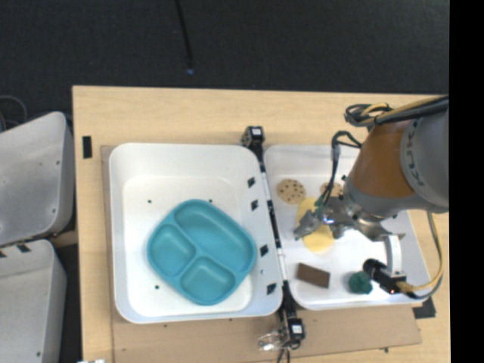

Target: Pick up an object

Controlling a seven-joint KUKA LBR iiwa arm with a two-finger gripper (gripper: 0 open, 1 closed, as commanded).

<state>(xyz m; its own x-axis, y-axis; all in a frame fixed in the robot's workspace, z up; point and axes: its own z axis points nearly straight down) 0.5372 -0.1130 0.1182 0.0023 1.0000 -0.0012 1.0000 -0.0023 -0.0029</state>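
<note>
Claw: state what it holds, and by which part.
Cannot be told. The claw sits over the yellow object in the right bin, but no grip shows.

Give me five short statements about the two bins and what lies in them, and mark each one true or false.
1. The blue divided plate lies in the left bin. True.
2. The brown block lies in the left bin beside the plate. False: it lies in the right bin, near its front wall.
3. The round cookie lies in the right bin. True.
4. The green object sits on the blue divided plate. False: it sits in the right bin, to the right of the brown block.
5. The gripper is over the right bin, at the yellow object. True.
</note>
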